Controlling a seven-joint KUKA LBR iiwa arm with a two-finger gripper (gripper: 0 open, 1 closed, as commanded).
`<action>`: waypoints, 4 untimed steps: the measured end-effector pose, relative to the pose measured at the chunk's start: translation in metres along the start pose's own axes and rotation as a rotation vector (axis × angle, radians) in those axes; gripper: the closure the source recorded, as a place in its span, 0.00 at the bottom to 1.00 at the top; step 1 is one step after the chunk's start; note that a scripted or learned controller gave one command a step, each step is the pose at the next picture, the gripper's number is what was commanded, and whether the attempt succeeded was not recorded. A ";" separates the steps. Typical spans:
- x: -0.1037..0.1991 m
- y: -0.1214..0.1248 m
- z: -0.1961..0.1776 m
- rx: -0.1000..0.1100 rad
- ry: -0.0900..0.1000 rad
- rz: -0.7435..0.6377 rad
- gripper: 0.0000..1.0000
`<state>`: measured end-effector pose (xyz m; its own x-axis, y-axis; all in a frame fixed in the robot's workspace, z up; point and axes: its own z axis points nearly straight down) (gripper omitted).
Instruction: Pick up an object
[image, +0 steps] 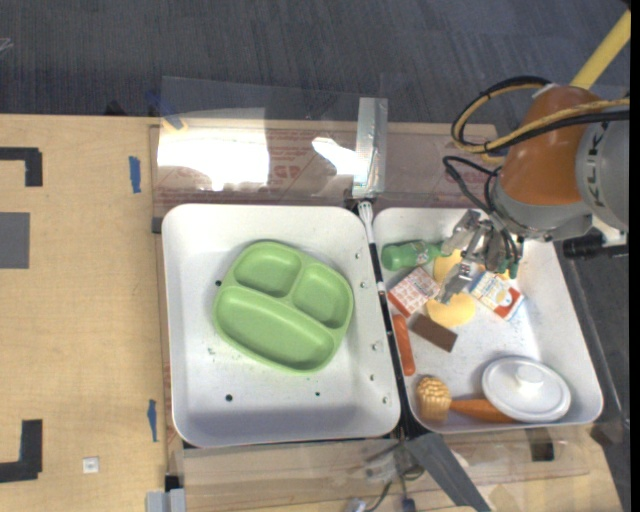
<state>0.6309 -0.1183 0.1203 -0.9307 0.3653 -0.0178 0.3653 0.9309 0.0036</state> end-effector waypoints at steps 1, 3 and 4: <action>0.030 -0.003 0.032 -0.002 0.009 -0.488 0.00; 0.027 -0.001 0.018 -0.002 -0.002 -0.487 0.00; 0.113 -0.018 0.029 0.001 0.005 -0.154 0.00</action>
